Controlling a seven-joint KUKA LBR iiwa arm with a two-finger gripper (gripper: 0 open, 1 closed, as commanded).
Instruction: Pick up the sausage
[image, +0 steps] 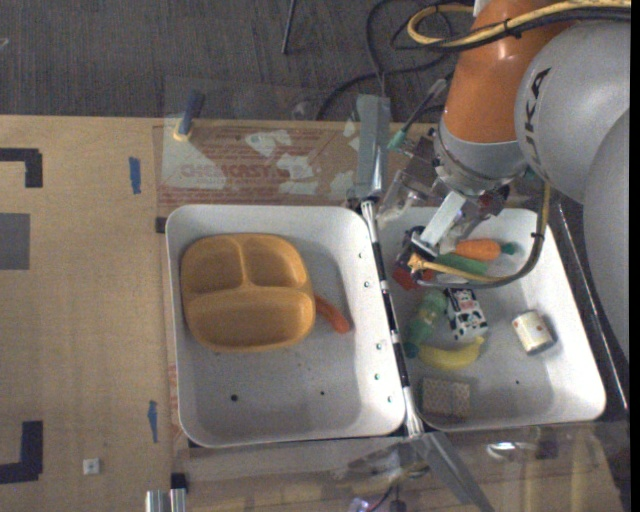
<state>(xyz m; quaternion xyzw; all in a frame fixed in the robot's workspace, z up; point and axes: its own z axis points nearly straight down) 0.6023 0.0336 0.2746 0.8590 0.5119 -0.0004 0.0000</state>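
The sausage (334, 316) lies in the left bin (290, 405) beside the yellow plate (245, 290) — well apart from the end effector (432, 240) over the right bin (560, 395); whether it grips anything, I cannot tell.

The claw (428, 243) hung low over the right bin's (560, 385) upper left corner beside a carrot (478, 250), while the sausage (333, 316) lay in the left bin (300, 400), touching the yellow tray's (243, 290) right edge.
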